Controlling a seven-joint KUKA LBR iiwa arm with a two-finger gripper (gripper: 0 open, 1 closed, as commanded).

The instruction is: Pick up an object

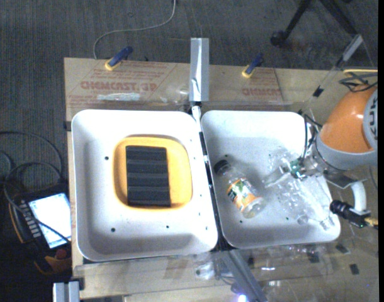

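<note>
Gripper (298,168) is hanging over right bin (255,116); open or closed, cannot tell. Bottle (243,195) is lying near it, divider side; round, likely rolling away if clipped off-centre.

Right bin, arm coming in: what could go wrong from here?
1. The small bottle lies on its side, so it may roll away from closing fingers.
2. The clear plastic item near the gripper is see-through and hard to make out against the white bin; a grasp there may well miss.
3. That clear item lies close to the bin's right wall, leaving little room for the arm.
</note>
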